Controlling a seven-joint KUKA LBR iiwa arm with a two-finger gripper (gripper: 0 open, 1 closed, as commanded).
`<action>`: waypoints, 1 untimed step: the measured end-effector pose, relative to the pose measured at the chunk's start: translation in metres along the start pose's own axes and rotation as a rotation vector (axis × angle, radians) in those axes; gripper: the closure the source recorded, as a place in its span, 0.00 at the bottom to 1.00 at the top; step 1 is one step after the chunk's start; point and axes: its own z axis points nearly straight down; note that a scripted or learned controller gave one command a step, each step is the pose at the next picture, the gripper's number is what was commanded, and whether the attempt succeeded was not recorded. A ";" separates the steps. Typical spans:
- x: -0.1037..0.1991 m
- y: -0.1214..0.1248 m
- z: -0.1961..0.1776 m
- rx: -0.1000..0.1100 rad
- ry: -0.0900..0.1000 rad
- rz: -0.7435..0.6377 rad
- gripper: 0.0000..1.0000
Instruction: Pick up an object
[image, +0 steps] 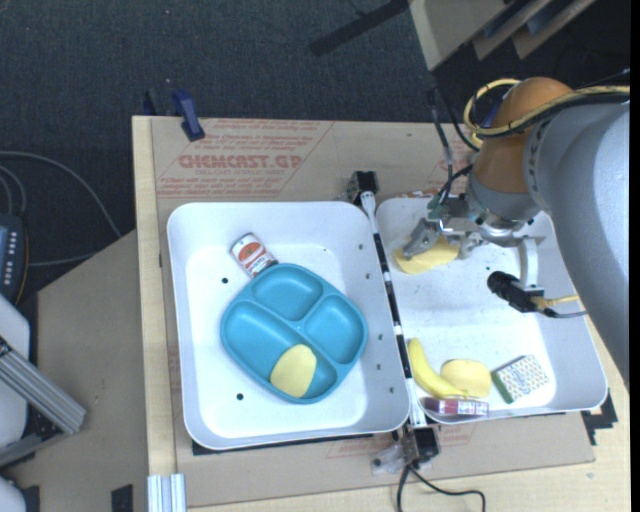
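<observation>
Pincer (438, 240) of mine sits low in the far left part of the right bin (470, 320), right over a pale yellow lump (430, 261) that lies close to the bin's left wall. Whether the pincer is wide, narrow or closed on the lump I cannot tell from this slant.

Along the near side of the same bin lie a banana (424, 371), a round yellow fruit (466, 376) touching it, and a checked green-and-white packet (521, 377) just beside the fruit. A reddish tube (456, 406) rests at the near rim.

The left bin (200, 300) bears a blue divided plate (292, 328) with a yellow piece (293, 371) in its near compartment. A small red-and-white can (252, 254) lies just beyond the plate. A blue clip (187, 115) sits at the worktop's (250, 160) far edge.
</observation>
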 end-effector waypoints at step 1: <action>0.000 0.001 -0.011 -0.002 -0.002 -0.001 1.00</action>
